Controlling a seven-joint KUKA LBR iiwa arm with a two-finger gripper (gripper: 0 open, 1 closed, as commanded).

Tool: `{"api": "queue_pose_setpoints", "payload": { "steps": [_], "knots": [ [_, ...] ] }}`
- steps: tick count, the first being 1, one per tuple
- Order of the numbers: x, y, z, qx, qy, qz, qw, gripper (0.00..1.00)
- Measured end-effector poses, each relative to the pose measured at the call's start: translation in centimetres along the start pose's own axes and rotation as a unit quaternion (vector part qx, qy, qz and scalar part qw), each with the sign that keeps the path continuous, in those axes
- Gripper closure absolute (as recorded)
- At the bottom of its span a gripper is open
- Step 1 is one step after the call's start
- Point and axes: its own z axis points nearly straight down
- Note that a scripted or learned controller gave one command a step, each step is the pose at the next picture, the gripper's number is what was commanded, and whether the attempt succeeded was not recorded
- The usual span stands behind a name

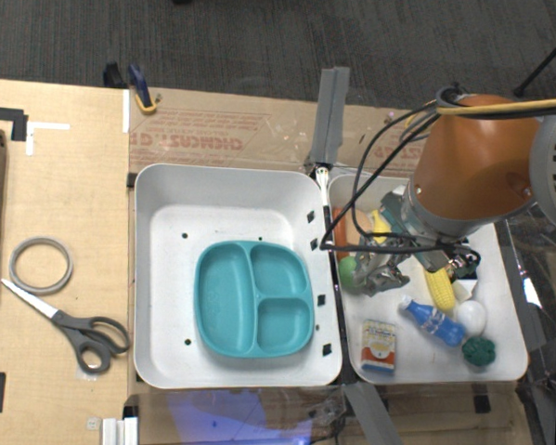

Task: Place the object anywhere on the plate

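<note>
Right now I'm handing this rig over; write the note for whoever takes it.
Gripper: low in the right bin, among the clutter near its left wall; finger state unclear, no hold confirmed.
Plate: teal, three compartments, in the left bin, nothing on it.
Right bin holds corn, blue bottle, small box, white egg, dark green piece.
Done: nothing placed.
Left: grasp one object, carry it over, set it on the plate.

Scissors (79,330) and tape roll (41,264) on the bench's left.

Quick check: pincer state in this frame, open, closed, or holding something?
Pincer: cannot be told; it is low in the right bin, among the objects.
</note>
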Motion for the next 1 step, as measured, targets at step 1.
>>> {"api": "queue_pose_setpoints", "payload": {
  "steps": [1],
  "knots": [
    [7.61,-1.92,0.01,0.0,0.002,0.033,0.9994,1.0]
  ]
}}
